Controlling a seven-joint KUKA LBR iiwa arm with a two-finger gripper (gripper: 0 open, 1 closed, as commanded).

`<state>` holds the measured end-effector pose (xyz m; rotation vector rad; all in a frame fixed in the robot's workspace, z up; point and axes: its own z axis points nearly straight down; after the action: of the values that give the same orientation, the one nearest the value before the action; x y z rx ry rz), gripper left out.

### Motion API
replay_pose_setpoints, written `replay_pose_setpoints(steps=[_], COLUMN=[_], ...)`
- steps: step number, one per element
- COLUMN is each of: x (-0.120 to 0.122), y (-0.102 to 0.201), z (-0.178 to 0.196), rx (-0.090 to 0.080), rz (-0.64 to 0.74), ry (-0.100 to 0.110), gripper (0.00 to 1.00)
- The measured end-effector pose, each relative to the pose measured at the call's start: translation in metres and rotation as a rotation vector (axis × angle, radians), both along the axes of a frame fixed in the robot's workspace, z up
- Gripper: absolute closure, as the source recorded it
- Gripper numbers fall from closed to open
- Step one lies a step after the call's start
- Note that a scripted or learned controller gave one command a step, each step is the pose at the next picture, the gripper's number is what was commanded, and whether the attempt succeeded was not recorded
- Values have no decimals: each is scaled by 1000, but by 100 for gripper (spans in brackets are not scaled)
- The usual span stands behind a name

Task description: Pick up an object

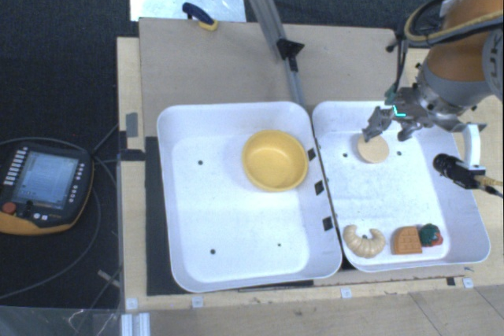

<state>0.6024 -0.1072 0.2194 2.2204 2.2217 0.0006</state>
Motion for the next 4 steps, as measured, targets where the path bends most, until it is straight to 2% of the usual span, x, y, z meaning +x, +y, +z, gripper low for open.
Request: replay_pose_setpoints(steps=[1,3,4], x=[0,3,3], y=[0,2,2], z=[0,-122,-129], rx=[0,0,0], rz=[0,0,0], ry=[0,4,0], gripper=[0,0,0])
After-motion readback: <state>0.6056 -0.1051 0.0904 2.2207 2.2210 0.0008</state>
